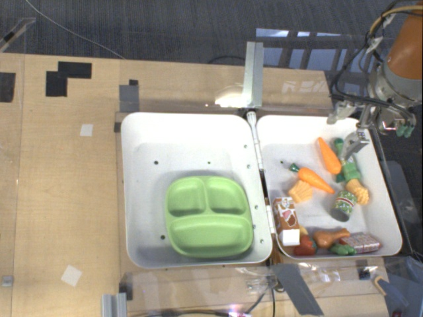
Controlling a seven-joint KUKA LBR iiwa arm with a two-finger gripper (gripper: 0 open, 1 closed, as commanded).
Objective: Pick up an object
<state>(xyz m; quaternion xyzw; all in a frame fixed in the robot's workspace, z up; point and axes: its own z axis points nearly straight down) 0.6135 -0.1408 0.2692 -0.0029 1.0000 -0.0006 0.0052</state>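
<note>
Camera view, bench seen from above. The gripper (pixel 355 142) is shown low over the far right part of the right bin (pixel 390 240), just beside the upper carrot (pixel 328 155). How wide the gripper stands cannot be told, and nothing is seen to be held. The left bin (pixel 142 134) is occupied by a green divided plate (pixel 208 215).

The upper carrot is taken as the likely target, being the nearest free-standing item. It lies flat on the bin floor, and its long axis runs from the far left down to the near right at a steep slant. The far end appears the narrower, so the tip is judged to point away from the camera. Its near end is touched or closely neared by a small green piece (pixel 348 172).

For a sound grasp, the jaws are best set across the short axis, at right angles to that slant, and closed on the thicker middle. The descent should be centred over the carrot rather than over the green piece. A second carrot (pixel 315 179) lies just beside it, towards the camera and the left. A yellow corn cob (pixel 357 191) and a dark can (pixel 343 205) lie nearer the camera; these are better left undisturbed, so a straight vertical lift is advised.
</note>
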